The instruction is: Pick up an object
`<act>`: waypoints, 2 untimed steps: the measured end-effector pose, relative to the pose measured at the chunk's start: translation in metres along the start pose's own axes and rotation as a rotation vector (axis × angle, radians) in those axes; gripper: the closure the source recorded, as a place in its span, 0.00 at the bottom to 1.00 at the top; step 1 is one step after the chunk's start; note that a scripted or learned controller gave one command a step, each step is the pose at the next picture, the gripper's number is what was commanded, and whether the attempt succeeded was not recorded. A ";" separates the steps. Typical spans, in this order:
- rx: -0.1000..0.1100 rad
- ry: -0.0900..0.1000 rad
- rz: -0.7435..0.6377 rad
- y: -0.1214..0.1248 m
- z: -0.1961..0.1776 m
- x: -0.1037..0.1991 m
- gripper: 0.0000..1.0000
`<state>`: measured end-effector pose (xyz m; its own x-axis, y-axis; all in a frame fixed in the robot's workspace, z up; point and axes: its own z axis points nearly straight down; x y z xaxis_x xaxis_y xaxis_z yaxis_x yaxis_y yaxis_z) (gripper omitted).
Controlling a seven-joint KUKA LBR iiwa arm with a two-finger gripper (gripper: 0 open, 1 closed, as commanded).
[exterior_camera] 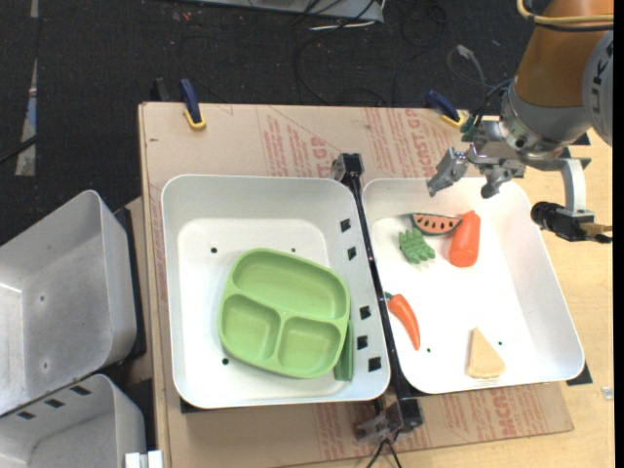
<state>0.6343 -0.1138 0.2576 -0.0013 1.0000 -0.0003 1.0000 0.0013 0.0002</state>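
While the green divided plate (285, 312) lies in the left bin (185, 203), the right bin (551, 291) holds a chili pepper (405, 319), green leafy piece (416, 247), watermelon slice (435, 224), carrot (465, 239) and cheese wedge (484, 355), with the gripper (470, 177) hovering spread open and empty above the watermelon slice.

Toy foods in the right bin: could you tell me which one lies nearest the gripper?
The watermelon slice, red with a green rind, lying at the bin's far end.

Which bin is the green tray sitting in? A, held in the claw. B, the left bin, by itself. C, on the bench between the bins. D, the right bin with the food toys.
B: the green tray lies flat in the left bin, with nothing else there; the food toys are in the right bin.
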 end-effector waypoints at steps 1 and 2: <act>0.005 0.000 0.002 0.001 0.044 -0.003 0.00; 0.006 0.001 0.003 -0.010 0.095 -0.002 0.00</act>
<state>0.6244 -0.1156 0.1622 0.0018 1.0000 0.0004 1.0000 -0.0018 -0.0056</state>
